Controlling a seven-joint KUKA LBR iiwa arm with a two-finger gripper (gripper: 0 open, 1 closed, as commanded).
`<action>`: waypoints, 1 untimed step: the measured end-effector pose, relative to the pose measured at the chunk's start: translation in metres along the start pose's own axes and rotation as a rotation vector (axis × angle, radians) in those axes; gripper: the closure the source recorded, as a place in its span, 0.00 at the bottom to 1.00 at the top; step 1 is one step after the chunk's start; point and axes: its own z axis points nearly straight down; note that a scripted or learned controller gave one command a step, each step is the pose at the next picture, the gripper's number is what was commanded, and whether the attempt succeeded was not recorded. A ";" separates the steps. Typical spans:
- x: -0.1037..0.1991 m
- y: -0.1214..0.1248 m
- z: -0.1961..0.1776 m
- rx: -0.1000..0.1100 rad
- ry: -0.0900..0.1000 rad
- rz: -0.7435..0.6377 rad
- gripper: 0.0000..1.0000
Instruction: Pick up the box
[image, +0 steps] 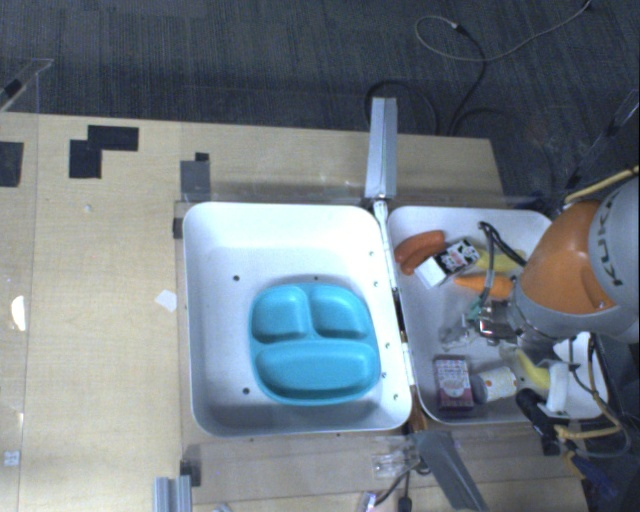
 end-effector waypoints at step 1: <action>0.018 -0.013 0.000 -0.003 -0.001 0.338 0.00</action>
